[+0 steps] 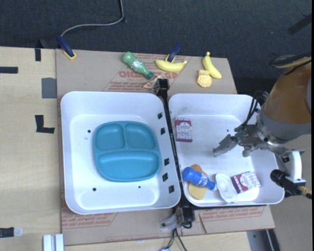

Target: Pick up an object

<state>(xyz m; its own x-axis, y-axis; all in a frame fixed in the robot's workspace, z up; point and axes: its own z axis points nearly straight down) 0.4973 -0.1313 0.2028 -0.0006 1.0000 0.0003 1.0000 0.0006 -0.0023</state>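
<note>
**Entry: claw over right bin, candidate objects below and to its left**

Claw (231, 143): we log it above the bare middle floor of the right bin (209, 102), the arm entering from the right edge of the view. Its fingers (221, 148) appear spread and we see nothing between them; we record it as released and empty.

Candidates for pickup, all in the right bin:

- Small red-and-white carton (183, 129): lies flat near the bin's left wall, to the left of the claw and a little higher in the view. Its long axis runs up and down the picture. It stands apart from everything else.
- Blue bottle (198, 178): toward the bin's near rim, below and left of the claw, long axis slanting from upper left to lower right. It rests across a tan, rounded item (197, 190).
- Red-and-white packet (245, 181): close below the claw, just beside a white piece (226, 188).

Nearest item, in our judgement: the packet. The cleanest grasp looks to be the carton, since nothing crowds it.

Elsewhere: a blue divided plate (127, 150) in the left bin (73, 140); two bananas (170, 65) (211, 67), a green bottle (137, 65) and a small yellow item (203, 79) on the bench beyond the bins.
</note>
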